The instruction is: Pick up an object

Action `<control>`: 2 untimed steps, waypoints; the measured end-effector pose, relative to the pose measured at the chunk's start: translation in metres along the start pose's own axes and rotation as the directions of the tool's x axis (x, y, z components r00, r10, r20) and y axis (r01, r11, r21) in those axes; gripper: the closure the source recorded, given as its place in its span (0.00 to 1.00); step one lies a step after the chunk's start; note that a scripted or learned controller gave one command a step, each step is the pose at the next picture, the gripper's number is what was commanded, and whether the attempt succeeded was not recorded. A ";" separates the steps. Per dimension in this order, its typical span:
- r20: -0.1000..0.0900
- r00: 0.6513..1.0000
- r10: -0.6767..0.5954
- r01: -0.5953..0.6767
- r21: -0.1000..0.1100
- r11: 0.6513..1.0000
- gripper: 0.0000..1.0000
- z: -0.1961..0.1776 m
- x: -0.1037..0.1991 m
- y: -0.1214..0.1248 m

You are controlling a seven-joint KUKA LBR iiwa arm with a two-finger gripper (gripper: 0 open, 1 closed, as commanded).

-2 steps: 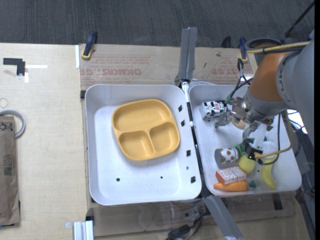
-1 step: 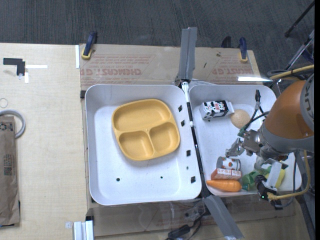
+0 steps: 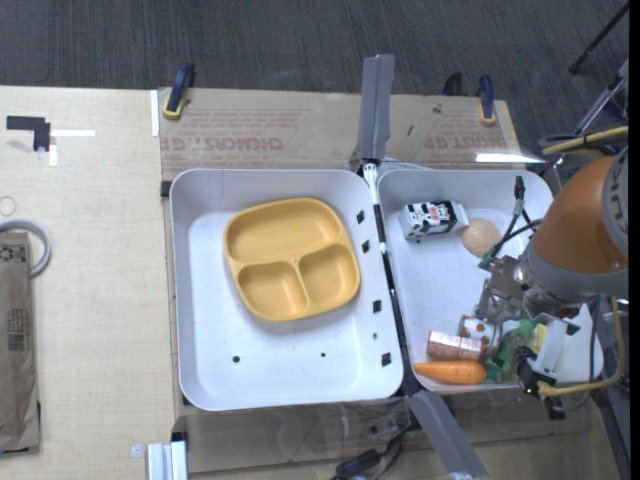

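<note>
The right bin (image 3: 436,286) holds several objects. A black and white box (image 3: 431,218) lies near its far wall, with a round beige item (image 3: 481,236) beside it. Along the near wall I see a brown and red packet (image 3: 450,345), an orange carrot (image 3: 450,372) and a green item (image 3: 500,364). My gripper (image 3: 492,318) hangs low over the near right part of this bin, just above and to the right of the packet. The wrist and its cables cover part of the green item.
In the left bin (image 3: 185,298) a yellow divided plate (image 3: 290,258) lies flat. A grey divider post (image 3: 375,108) stands between the bins at the back. A brown bag (image 3: 15,338) rests on the bench at far left.
</note>
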State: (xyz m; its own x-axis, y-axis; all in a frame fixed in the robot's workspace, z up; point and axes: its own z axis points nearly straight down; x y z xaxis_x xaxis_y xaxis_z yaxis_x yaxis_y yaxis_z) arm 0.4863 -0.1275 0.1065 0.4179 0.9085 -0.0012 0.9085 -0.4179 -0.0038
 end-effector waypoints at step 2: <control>0.002 0.957 0.288 -0.288 0.001 0.957 1.00 -0.149 -0.076 0.025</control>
State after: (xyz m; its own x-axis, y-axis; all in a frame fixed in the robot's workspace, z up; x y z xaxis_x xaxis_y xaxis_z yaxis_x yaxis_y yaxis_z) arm 0.4779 -0.2068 0.2554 0.6623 0.7493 -0.0044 0.7493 -0.6623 -0.0039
